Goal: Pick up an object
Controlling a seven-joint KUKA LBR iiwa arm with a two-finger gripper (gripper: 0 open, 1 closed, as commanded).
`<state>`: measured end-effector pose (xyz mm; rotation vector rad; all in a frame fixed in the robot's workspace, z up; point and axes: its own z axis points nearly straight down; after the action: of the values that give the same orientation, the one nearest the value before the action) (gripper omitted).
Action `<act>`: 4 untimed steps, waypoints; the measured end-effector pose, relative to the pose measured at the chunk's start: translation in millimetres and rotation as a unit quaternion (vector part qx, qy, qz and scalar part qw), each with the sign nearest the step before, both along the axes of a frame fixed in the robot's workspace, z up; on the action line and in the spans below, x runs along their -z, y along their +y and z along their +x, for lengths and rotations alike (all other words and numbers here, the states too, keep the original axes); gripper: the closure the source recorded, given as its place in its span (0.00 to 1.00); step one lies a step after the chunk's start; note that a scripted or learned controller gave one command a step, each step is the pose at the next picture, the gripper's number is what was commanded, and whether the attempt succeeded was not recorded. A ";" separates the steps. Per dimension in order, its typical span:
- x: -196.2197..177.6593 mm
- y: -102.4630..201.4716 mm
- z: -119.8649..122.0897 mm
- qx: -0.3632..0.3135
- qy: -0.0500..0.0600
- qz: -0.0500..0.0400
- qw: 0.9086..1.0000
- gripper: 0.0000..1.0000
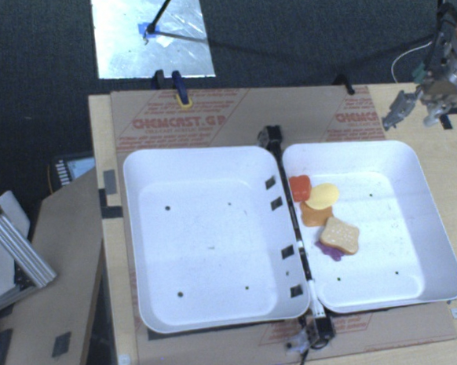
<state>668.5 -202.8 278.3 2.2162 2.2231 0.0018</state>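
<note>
The arm (455,38) is cut off by the right edge, so only its wrist end shows, and the gripper (419,107) is too small and blurred to make out its parts. In the right bin (421,225) a purple piece (329,250) lies mostly hidden under the toast-like piece (340,235), and an orange block (314,214) is partly covered by the yellow piece (322,195). Print on the cardboard (178,120) is partly hidden by the left bin (209,242). A metal frame (8,238) runs off the left edge
</note>
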 end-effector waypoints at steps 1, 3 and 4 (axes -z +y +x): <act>-11.6 0.2 0.9 -0.002 -0.002 -0.001 1.000 1.00; -137.7 15.4 -82.9 0.004 0.000 0.000 1.000 1.00; -266.6 -4.4 -141.4 0.003 -0.007 -0.003 1.000 1.00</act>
<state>527.1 -207.1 544.9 2.2116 2.2069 0.0111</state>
